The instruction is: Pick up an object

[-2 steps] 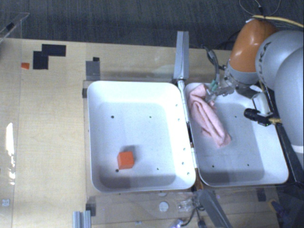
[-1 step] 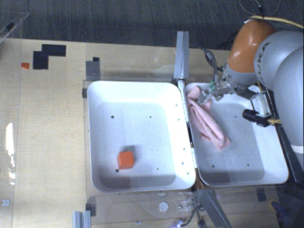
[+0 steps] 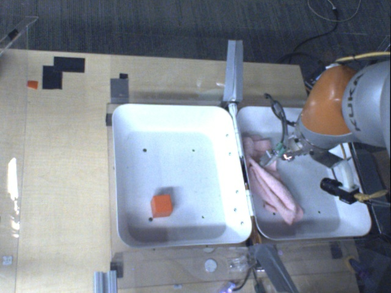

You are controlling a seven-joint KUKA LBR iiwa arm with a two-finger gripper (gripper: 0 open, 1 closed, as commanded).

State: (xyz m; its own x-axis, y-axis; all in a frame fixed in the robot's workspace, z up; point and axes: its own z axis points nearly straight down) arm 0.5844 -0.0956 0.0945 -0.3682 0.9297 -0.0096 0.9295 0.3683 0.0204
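Arm (image 3: pixel 342 105) reached in from 3 o'clock, gripper (image 3: pixel 273 158) grip state unclear, touching pink cloth (image 3: pixel 273 191) in right bin (image 3: pixel 348 224), orange block (image 3: pixel 162 206) at 7 o'clock in left bin (image 3: pixel 177 127).

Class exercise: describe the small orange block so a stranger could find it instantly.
Start at the left white bin of the two on the bench. Near its front edge lies the small orange block. It is cube-like and bright, unlike the soft pink cloth in the other bin.

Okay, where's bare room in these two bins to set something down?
The left bin is bare floor except the orange cube near its front. The right bin is crowded: pink cloth along its left side, pincer above; a bare patch lies front right.
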